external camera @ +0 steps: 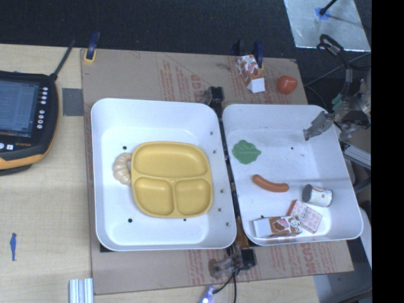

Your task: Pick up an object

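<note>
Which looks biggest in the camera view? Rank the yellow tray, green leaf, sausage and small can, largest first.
1. Yellow divided tray, by far the largest, in the left bin.
2. Green leaf and sausage: close in apparent area, one rounder and one longer, so I won't rank them.
3. Small can, slightly smaller.

A robotics lab: two white bins (pixel 158 115) clamped onto cardboard (pixel 164 68) on a wooden bench (pixel 38 232), an orange-rimmed control tablet (pixel 22 118) at the left, cables (pixel 334 49) at the upper right.
</note>
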Tool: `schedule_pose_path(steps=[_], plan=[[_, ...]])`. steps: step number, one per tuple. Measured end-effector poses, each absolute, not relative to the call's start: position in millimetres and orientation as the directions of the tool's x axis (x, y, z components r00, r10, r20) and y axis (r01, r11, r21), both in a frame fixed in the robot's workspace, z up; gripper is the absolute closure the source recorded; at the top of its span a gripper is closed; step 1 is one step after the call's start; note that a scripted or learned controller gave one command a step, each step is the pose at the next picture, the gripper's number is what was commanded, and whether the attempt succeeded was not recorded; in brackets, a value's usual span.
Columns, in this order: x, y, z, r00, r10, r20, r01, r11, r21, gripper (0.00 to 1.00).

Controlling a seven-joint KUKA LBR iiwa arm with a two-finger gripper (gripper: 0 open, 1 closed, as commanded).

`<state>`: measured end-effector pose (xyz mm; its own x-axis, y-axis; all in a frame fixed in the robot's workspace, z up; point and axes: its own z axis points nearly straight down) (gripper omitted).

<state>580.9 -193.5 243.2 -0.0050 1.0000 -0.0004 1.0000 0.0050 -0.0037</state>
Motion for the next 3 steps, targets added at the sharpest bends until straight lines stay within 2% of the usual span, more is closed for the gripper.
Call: schedule_pose_path(steps=[1, 2, 3], plan=[[586.0, -130.5, 98.9, -0.007, 1.0, 0.0, 1.0, 0.007, -0.007, 0.0], [530.9, -94.6, 91.3, -0.005, 1.0, 0.0, 1.0, 0.005, -0.005, 0.0], [531.0, -95.7, 101.5, -0.009, 1.0, -0.001, 1.0, 0.009, -0.007, 1.0]])
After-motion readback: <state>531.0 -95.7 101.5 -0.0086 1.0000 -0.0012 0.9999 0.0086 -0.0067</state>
